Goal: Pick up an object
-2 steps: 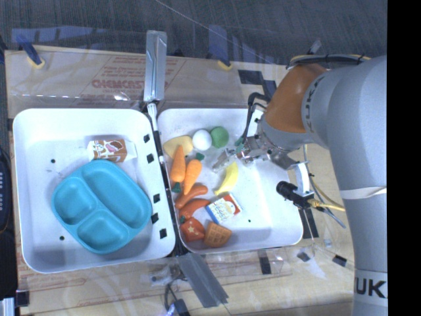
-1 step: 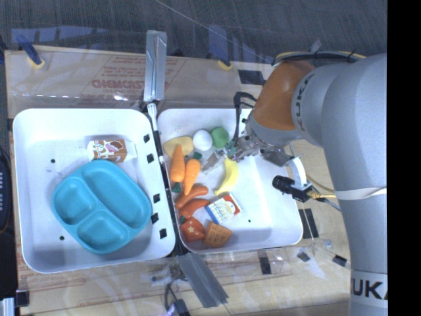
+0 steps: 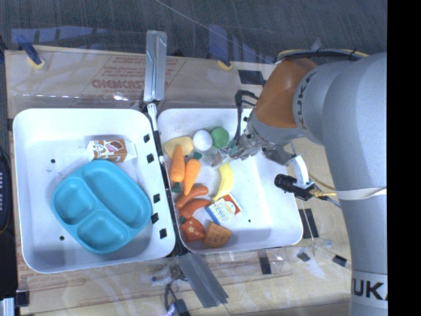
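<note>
While the grey arm (image 3: 342, 130) reached in from the right, its tool (image 3: 231, 150) hung low over the right bin (image 3: 276, 222), near the back of the toy pile. Whether the tool was clenched or released could not be told, since the wrist covered it.

Just beside the tool lay a white ball (image 3: 202, 139) and a green ball (image 3: 220, 136), close together. A yellow banana (image 3: 225, 180) lay below the tool, slanting toward the front. Against the bin's left wall sat a yellow piece (image 3: 175, 147), and two orange carrots (image 3: 184, 171) lay side by side next to it. Nearer the front were a red sausage-like piece (image 3: 193, 207), a small printed carton (image 3: 223, 210), a red strawberry-like toy (image 3: 192, 229) and a tan waffle (image 3: 218, 234), all bunched together.

The left bin (image 3: 39, 242) held a blue divided plate (image 3: 100, 205) and, behind it, a small brown-and-white carton (image 3: 109, 150) lying flat. Both bins rested side by side on the table (image 3: 85, 71).
</note>
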Robot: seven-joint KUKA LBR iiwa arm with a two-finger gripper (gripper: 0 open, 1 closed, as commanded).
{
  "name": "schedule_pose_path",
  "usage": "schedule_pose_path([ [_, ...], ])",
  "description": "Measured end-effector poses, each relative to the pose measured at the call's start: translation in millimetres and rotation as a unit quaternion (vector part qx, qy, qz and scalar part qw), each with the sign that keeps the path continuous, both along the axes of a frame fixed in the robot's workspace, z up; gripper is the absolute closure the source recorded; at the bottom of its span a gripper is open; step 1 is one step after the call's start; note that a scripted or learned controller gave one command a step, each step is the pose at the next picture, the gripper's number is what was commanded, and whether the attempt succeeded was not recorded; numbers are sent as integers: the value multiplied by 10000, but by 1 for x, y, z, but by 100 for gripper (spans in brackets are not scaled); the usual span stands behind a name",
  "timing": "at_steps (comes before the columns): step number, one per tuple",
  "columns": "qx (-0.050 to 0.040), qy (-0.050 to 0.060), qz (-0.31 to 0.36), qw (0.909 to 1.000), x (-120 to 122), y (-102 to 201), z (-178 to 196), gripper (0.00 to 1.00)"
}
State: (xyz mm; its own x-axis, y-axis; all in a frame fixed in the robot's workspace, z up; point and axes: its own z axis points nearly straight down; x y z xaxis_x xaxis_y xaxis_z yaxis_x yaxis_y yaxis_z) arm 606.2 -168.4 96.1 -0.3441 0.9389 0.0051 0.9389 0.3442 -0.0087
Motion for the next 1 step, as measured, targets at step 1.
schedule_pose_path([
  [1, 13, 168, 247, 9996, 42, 67, -12, 100],
])
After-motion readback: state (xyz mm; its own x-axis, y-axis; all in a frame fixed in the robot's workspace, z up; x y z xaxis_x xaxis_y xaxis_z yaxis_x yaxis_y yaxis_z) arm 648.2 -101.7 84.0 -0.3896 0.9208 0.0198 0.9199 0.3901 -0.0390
